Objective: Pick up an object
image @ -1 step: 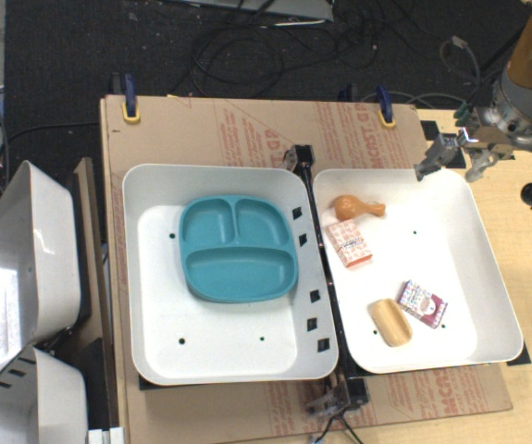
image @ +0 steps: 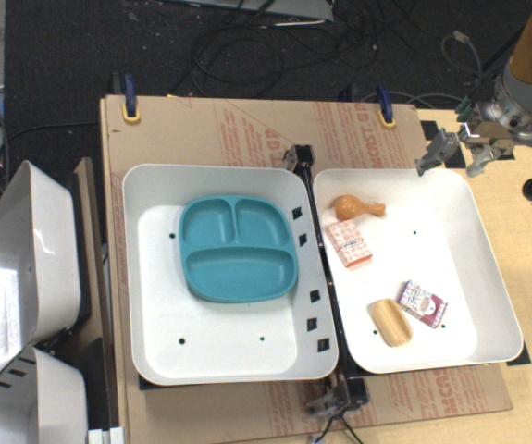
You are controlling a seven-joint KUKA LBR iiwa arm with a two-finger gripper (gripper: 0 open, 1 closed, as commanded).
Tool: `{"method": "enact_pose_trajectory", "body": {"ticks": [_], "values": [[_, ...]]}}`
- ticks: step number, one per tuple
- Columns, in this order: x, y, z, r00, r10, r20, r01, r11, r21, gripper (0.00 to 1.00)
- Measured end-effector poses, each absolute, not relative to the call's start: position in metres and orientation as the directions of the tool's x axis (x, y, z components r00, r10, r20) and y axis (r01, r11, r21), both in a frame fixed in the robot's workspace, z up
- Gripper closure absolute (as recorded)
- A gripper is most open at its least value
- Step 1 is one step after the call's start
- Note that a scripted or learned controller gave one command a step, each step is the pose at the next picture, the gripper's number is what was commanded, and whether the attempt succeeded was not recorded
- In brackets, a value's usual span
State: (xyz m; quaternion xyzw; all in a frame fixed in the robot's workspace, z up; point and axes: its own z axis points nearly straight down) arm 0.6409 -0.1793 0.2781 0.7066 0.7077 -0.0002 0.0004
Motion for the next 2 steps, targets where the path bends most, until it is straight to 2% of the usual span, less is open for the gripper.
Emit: {"method": "enact_pose_trajectory", "body": {"ticks": [1, 2], "values": [[0.636, -0.183, 0.215, 0.002, 1.000, 0.000, 1.000, -0.002, -0.005, 0.00], [0.632, -0.179, 0.171, 0.001, 1.000, 0.000, 1.000, -0.001, -0.003, 0.00]]}}
